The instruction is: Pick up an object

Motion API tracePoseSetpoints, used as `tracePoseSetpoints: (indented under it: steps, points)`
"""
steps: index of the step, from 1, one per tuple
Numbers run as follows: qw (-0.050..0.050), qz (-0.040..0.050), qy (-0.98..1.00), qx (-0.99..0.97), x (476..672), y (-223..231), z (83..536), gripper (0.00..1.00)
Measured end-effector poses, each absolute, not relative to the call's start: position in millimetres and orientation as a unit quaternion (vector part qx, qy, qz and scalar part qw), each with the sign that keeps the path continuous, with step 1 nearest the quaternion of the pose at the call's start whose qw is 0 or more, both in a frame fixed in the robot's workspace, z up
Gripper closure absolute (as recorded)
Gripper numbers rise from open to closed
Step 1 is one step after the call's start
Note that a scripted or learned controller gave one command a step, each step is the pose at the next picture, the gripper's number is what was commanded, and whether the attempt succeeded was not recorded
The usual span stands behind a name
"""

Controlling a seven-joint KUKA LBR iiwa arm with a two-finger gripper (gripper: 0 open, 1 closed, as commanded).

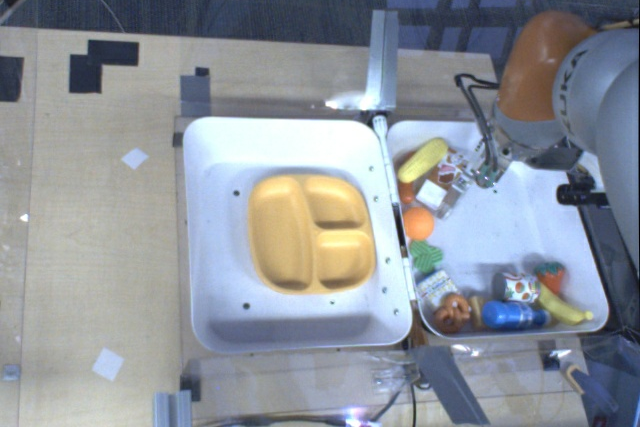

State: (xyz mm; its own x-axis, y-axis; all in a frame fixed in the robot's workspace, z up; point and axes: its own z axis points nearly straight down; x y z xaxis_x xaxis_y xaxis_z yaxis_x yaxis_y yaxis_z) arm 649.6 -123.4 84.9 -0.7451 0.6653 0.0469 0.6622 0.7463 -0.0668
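Yellow corn [423, 159] left of hand [487, 173] | apart | hand's grip state unclear

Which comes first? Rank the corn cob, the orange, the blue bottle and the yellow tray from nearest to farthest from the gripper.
Measured from the gripper in the camera view:
1. Corn cob, just to its left in the right bin.
2. Orange, lower left, by the bin's left wall.
3. Blue bottle, at the bin's front edge.
4. Yellow tray, in the left bin.
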Motion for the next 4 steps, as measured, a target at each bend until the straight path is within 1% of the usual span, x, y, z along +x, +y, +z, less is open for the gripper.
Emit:
tracePoseSetpoints:
  steps: [1, 2, 3, 4]
  points:
    - [0.011, 0.0150, -0.936, -0.353, 660.0, -119.4, 100.6, 1.00]
    - [0.011, 0.0148, -0.936, -0.351, 660.0, -118.3, 100.0, 0.00]
    - [-0.006, -0.0012, -0.966, -0.259, 612.3, -105.2, 88.9, 0.00]
    - [-0.007, -0.0006, -0.974, -0.227, 591.5, -90.6, 89.5, 0.00]
